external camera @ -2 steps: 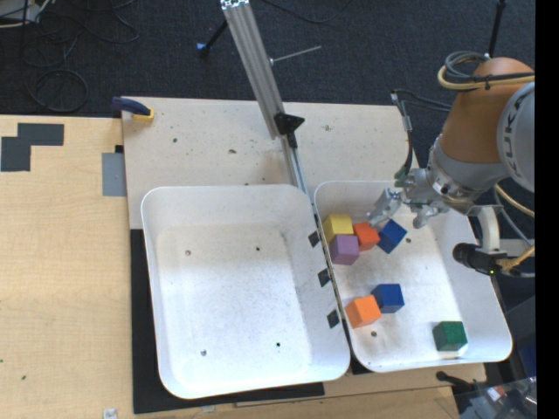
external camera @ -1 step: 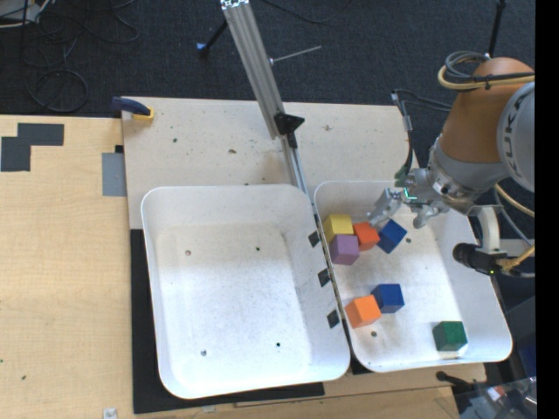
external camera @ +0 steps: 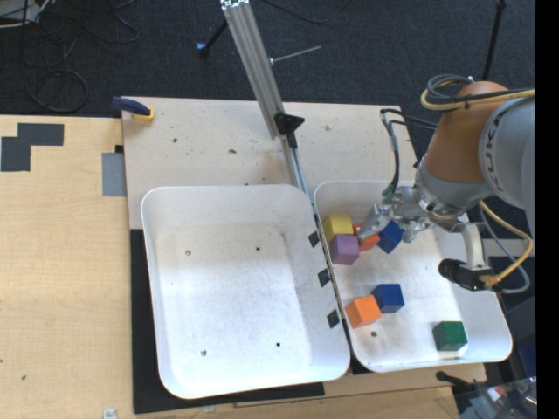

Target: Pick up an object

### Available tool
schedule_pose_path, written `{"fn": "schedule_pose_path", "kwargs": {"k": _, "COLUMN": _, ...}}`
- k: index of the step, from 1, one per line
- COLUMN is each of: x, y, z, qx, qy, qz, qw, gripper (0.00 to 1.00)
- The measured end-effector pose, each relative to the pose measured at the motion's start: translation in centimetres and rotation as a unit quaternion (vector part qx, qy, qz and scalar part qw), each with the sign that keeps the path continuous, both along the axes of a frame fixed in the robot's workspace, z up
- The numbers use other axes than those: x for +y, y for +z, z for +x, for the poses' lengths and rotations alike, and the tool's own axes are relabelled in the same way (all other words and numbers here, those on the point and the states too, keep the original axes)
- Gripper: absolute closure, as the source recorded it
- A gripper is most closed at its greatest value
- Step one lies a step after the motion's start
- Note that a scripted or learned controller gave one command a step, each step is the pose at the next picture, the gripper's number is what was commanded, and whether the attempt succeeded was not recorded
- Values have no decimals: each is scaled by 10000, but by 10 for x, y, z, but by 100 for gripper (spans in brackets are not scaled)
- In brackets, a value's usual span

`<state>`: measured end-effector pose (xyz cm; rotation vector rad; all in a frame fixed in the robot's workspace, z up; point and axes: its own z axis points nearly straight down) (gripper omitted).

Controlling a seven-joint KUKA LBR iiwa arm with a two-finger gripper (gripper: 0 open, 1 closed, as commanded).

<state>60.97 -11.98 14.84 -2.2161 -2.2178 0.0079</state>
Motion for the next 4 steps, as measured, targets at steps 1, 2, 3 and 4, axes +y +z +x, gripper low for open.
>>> {"fn": "schedule_pose_path", "kwargs": {"k": 1, "x": -4, "y": -26, "z": 7, "qx": -157, "qy": -20, "qz": -47, "qw": 9999, "gripper": 0}}
{"fn": "schedule_pose_path", "kwargs": {"k": 2, "x": -6, "y": -18, "z": 6, "qx": -156, "qy": -51, "qz": -52, "qw": 9999, "gripper": 100}}
{"fn": "schedule_pose_path", "kwargs": {"k": 3, "x": 0, "y": 33, "z": 0, "qx": -48, "qy": -1, "qz": -2, "qw": 10000, "gripper": 100}}
{"fn": "schedule_pose_path", "kwargs": {"k": 4, "x": -1, "y": 85, "z": 0, "qx": -57, "qy": -4, "qz": -7, "qw": 10000, "gripper": 100}}
